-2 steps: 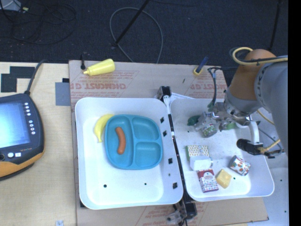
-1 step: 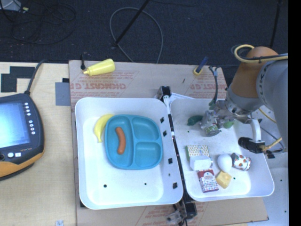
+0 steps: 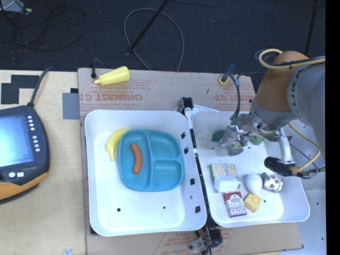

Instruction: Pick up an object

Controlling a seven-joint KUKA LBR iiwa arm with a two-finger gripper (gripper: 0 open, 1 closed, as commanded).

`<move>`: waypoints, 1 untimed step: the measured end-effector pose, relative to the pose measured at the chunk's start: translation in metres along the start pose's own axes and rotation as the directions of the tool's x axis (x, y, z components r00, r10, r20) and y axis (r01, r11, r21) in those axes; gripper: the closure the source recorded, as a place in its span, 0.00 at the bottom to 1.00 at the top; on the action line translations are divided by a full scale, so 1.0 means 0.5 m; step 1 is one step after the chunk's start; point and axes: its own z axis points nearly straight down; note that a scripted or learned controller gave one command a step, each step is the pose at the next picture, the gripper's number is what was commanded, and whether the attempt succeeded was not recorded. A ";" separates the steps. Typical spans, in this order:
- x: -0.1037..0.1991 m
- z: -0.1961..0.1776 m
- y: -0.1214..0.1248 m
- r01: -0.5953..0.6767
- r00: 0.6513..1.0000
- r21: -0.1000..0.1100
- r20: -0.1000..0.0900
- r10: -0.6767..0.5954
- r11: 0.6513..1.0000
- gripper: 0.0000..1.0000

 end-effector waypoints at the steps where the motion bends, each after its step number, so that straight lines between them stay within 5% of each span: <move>1: 0.136 -0.168 -0.062 0.004 1.000 -0.007 -0.001 -0.004 1.000 1.00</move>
